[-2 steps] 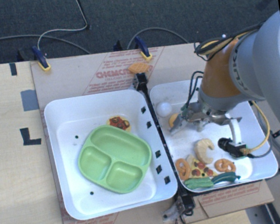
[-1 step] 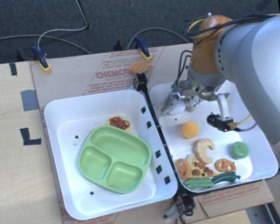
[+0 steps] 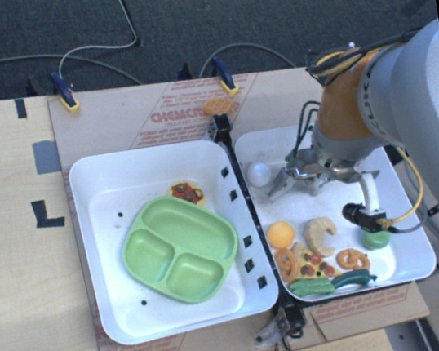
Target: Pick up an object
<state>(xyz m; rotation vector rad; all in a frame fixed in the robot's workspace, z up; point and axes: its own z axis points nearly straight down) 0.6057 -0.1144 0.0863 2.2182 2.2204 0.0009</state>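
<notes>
My gripper (image 3: 297,183) hangs over the back of the right bin (image 3: 411,264), open, with nothing between its fingers. A small white ball (image 3: 260,174) lies just to its left, close to the left fingertip but apart from it. Nearer the front lie an orange ball (image 3: 280,236), a beige curved piece (image 3: 321,234), a pretzel (image 3: 352,259), a pizza slice (image 3: 304,263) and a green pod (image 3: 331,282). A small green round item (image 3: 376,238) sits at the right under a black part of the arm.
The left bin (image 3: 96,231) holds a green divided plate (image 3: 181,248) and a small red and yellow toy (image 3: 186,191) behind it. A black divider (image 3: 245,208) runs between the bins. Cables trail across the dark floor behind the bench.
</notes>
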